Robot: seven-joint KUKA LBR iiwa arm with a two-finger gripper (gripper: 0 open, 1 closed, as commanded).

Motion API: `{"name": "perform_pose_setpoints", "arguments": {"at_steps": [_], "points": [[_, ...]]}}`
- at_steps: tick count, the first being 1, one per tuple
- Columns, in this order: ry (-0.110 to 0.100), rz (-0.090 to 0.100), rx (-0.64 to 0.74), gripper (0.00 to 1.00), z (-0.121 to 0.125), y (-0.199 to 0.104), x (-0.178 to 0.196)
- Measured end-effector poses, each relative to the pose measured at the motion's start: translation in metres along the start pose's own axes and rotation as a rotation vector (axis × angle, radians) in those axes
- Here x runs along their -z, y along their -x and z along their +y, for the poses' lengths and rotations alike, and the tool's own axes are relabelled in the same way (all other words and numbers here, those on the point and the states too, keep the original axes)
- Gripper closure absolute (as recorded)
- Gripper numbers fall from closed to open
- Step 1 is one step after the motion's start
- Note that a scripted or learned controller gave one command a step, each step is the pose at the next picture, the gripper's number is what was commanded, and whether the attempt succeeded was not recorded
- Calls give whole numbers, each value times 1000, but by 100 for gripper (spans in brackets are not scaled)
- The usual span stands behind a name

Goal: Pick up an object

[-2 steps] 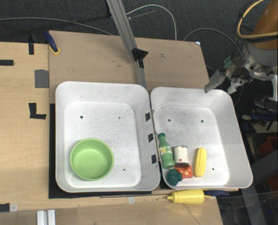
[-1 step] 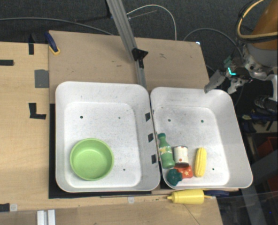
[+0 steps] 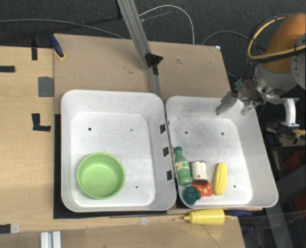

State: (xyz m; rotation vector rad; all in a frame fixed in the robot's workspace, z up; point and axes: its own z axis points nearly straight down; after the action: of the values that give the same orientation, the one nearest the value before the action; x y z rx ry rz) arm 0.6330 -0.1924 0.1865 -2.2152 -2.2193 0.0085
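In the right bin [image 3: 246, 143], near its front left corner, lies a cluster: a green bottle [image 3: 182, 167], a small white can [image 3: 199, 169], a red piece [image 3: 204, 189], a dark teal ball [image 3: 191, 195] and a yellow corn cob [image 3: 220, 178]. A green bowl [image 3: 101, 175] sits in the left bin [image 3: 111, 112] at its front left. My gripper [image 3: 235, 105] hangs over the right bin's far right rim, fingers spread apart and open, nothing between them, well away from the cluster.
A yellow mustard bottle [image 3: 207, 217] lies on the bench just in front of the right bin. A grey pole [image 3: 138, 32] slants down to the gap between the bins. Cables run across the dark floor at the back.
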Motion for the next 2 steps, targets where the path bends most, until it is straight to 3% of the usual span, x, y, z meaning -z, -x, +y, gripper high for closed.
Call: {"name": "perform_pose_setpoints", "arguments": {"at_steps": [2], "points": [[7, -2, 2, 0, 6, -8, -99]]}}
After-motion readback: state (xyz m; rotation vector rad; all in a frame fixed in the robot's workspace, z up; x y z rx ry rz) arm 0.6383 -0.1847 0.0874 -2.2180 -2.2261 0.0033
